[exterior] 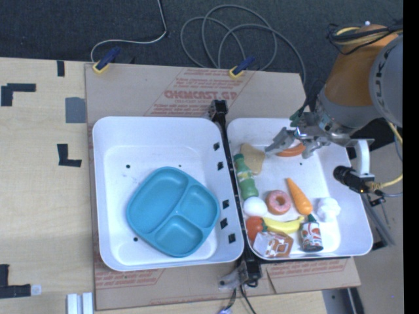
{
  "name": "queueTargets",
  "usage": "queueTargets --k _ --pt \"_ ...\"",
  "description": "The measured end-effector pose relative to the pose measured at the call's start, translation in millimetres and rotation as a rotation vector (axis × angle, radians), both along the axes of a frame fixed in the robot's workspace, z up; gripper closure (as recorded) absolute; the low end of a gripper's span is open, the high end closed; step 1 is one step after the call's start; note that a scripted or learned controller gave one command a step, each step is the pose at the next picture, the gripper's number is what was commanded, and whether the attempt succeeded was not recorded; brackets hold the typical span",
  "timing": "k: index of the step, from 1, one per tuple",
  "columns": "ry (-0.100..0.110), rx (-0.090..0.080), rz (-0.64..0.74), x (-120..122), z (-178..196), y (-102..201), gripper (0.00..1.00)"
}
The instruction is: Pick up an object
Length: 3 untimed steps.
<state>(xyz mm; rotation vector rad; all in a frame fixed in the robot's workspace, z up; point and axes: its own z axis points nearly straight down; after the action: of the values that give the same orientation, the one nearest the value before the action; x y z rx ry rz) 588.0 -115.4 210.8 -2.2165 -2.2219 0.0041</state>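
Your gripper [296, 142] hangs spread open over the right bin [350, 237], an orange sausage [290, 152] between its fingers.

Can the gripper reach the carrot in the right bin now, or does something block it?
Probably yes. The gripper hangs above the right bin's far end, and the carrot lies just nearer the camera, its top uncovered. The pink donut lies close beside it and may crowd the fingers.

Two bins sit side by side on the surface [46, 175]. The left bin [108, 142] holds a divided plate [173, 210]. The right bin [350, 231] holds toy food: a donut [279, 202] left of a carrot [299, 196], a banana [283, 225] in front.
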Motion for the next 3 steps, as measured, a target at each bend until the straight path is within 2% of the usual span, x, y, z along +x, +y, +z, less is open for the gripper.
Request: queueTargets --k 1,2,3 --pt "-0.016 -0.001 0.001 -55.0 -109.5 -52.5 0.0" --pt "-0.013 -0.008 -0.001 -70.2 -125.3 1.8 0.0" --pt "-0.017 -0.006 -0.001 -95.8 -124.7 7.6 0.0"
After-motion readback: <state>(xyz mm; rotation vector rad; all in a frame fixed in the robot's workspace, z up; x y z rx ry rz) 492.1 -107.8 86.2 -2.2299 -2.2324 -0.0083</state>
